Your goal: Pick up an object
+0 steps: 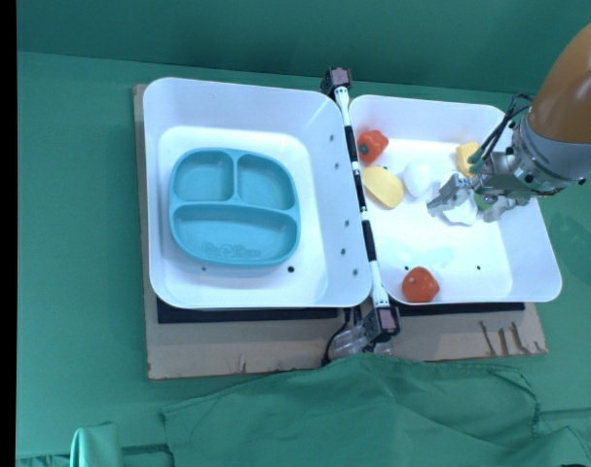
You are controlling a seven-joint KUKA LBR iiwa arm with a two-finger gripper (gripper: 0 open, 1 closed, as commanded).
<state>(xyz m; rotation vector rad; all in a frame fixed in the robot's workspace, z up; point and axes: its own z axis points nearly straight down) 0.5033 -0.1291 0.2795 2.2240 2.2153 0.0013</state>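
The tool [458,200] is hanging low in the right bin [529,270], fingers spread over a white object [461,212], risking closing off-center and nudging it away.

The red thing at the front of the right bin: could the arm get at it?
Probably yes. The red thing lies alone on bare bin floor, nothing over it, and the gripper hangs nearby.

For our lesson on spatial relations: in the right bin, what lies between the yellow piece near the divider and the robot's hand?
In the camera view, a white rounded object lies between the yellow piece and the hand.
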